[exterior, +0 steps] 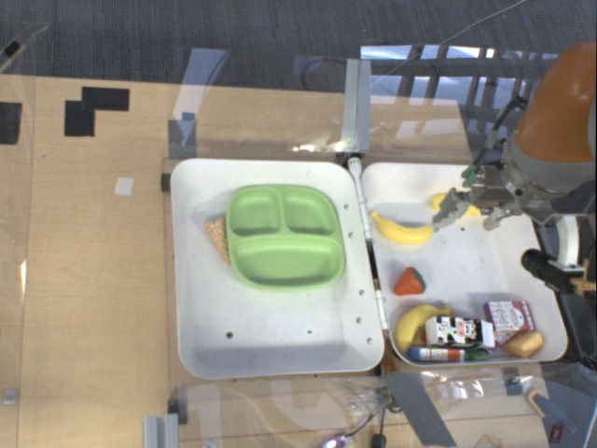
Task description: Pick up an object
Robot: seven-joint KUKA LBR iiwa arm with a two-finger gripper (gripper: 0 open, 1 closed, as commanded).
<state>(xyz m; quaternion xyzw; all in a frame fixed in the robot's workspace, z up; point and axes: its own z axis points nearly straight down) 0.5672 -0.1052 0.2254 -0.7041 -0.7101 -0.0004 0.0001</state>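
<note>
Status: nothing is being lifted yet. All objects are lying in the bins, so the pick is undone: descent, closing and lift are all left.

Largest first. Tabletop (84, 250) is carrying two white bins side by side. Left bin (270, 348) is sitting well off to the left of my fingers, beyond the divider; it is holding a green divided plate (284, 236) with a tan cracker-like piece (217, 239) tucked against the plate's left edge. Right bin (485, 264) is the one I am working over, in its upper part.

My fingers (471, 208) are hanging spread apart with nothing between them.

Closest candidate, as I'm judging it: the banana (403, 231), lying flat just beside the left finger, down and to the left of it. A second yellow piece (440, 200) is peeking out right at my fingers, partly hidden by them; can't tell whether it is touching.

Rest are sitting nearer the camera than my fingers, well apart from them, along the bin's front wall: a yellow lemon-like fruit (416, 323), a black-and-white carton (454, 329) touching it, a small maroon box (508, 317), a red strawberry (409, 281) between the banana and that cluster, a tan lump (525, 343) in the front corner, a marker (443, 354) against the wall.
</note>
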